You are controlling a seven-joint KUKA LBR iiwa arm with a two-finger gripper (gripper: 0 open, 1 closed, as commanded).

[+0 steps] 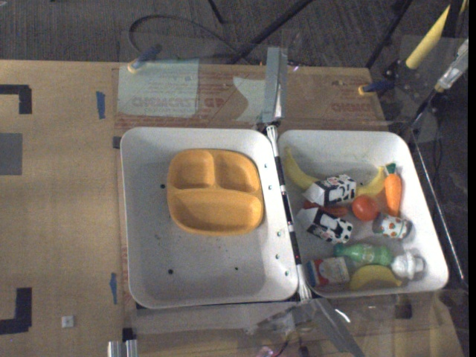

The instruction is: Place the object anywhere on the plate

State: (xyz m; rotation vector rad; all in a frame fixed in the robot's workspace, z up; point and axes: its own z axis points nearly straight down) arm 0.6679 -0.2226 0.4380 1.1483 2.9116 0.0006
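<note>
Not started, by the look of it. Orange plate (215,191) sits bare in the left bin (141,274). All candidate objects lie right of the plate in the right bin (428,274): carrot (393,190), bananas, cow cartons, green bottle (364,255). Finger state: cannot tell. Pick and place both remain.

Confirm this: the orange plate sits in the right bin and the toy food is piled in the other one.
Not quite. The camera view shows the plate in the left bin, not the right. The toy food is piled in the other one, the right bin.
</note>
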